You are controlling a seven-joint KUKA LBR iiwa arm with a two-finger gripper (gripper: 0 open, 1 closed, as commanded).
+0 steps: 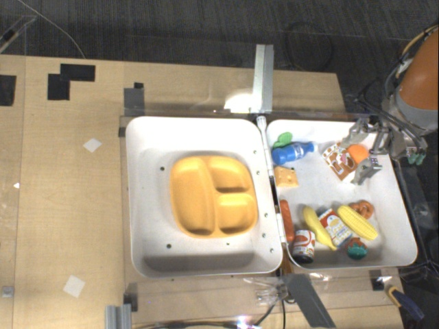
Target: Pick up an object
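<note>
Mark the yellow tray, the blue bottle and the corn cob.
yellow tray (206, 197): camera view, on the long left compartment.
blue bottle (291, 153): camera view, on the middle of its body.
corn cob (357, 223): camera view, mid-length on the kernels.

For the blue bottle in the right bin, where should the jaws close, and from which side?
Grip the blue bottle across its body, coming straight down. It lies flat, long axis roughly left to right, so the jaws should close across its width. A green item touches its upper left and the bin wall is close, so stay nearer the cap end.
</note>
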